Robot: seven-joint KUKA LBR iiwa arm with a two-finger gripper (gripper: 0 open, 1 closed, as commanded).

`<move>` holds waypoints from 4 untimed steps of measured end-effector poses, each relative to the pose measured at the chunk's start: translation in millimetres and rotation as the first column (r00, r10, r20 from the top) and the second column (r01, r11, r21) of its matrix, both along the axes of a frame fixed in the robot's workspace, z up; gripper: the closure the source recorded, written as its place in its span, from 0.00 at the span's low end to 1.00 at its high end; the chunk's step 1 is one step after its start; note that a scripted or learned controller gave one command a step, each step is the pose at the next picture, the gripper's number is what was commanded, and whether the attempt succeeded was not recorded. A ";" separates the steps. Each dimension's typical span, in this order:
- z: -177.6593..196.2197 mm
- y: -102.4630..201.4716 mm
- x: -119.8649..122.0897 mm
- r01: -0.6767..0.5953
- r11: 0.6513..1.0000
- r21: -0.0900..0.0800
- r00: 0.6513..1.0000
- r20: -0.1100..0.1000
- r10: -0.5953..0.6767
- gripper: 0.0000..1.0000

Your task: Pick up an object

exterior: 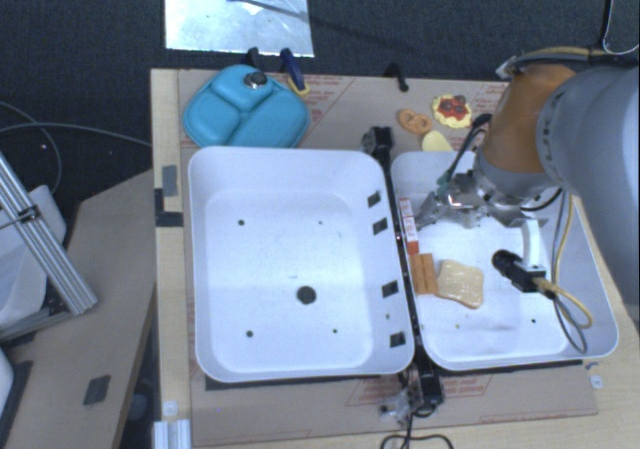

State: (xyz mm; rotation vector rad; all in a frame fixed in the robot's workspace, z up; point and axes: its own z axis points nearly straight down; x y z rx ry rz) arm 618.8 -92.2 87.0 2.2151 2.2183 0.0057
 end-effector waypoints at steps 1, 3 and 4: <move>99.9 50.1 -73.5 -0.003 1.000 0.003 1.000 -0.010 0.003 0.00; 97.6 109.9 -135.2 -0.007 1.000 0.005 1.000 -0.012 0.007 1.00; 180.1 102.4 -124.7 -0.004 1.000 0.002 1.000 0.002 0.004 1.00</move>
